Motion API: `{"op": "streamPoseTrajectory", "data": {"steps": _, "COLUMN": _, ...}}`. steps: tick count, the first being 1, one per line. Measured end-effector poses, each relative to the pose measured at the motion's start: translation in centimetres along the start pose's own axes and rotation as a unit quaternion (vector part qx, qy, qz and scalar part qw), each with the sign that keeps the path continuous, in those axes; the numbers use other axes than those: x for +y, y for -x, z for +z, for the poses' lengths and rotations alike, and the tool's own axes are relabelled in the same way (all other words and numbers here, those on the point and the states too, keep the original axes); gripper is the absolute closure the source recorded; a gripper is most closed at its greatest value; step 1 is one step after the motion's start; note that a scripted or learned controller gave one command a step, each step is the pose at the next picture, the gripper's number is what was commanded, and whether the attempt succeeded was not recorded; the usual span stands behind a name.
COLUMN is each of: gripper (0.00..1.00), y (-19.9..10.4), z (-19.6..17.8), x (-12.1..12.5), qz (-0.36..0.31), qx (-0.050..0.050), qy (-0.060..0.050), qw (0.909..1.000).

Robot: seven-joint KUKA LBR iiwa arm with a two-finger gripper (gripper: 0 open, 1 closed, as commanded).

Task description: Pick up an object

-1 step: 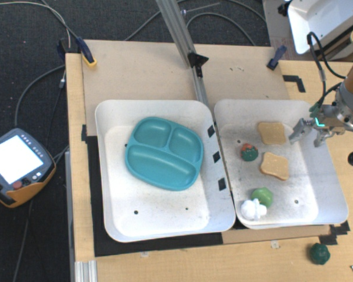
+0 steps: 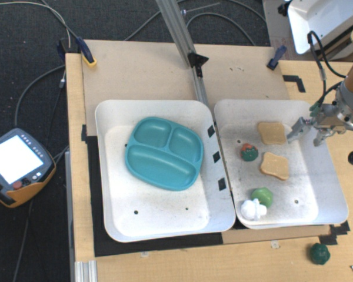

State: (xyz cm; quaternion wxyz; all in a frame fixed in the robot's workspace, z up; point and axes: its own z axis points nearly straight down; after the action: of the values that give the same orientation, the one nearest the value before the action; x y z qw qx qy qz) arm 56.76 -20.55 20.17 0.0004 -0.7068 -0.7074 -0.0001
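My gripper (image 2: pixel 307 133) hangs over the right side of the right bin (image 2: pixel 329 192), its two fingers spread open with nothing between them. Left of it lies a tan toast slice (image 2: pixel 272 133). A second toast slice (image 2: pixel 275 165) lies below that one, near the bin's middle. A small red and green fruit (image 2: pixel 249 153) sits to the left of the slices. A green piece (image 2: pixel 262 195) and a white piece (image 2: pixel 253 210) lie together at the bin's front.
The left bin (image 2: pixel 115 216) holds a teal divided plate (image 2: pixel 164 152). A slanted metal pole (image 2: pixel 177 25) crosses the bench's back. A small dark green object (image 2: pixel 319 253) lies on the bench past the right bin's front corner. A pendant (image 2: pixel 16 166) sits far left.
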Motion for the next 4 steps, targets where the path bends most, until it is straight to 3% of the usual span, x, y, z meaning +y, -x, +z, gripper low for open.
{"op": "streamPoseTrajectory", "data": {"steps": 2, "gripper": 0.0, "y": 0.1, "z": 10.4, "x": 0.1, "qz": 0.0, "qx": 0.001, "qy": -0.003, "qw": 1.0}}
{"op": "streamPoseTrajectory", "data": {"steps": 3, "gripper": 0.0, "y": 0.1, "z": 11.1, "x": 0.4, "qz": 0.0, "qx": 0.0, "qy": 0.002, "qw": 1.0}}
{"op": "streamPoseTrajectory", "data": {"steps": 4, "gripper": 1.0, "y": 0.1, "z": 9.8, "x": 0.6, "qz": 0.0, "qx": -0.001, "qy": 0.007, "qw": 1.0}}
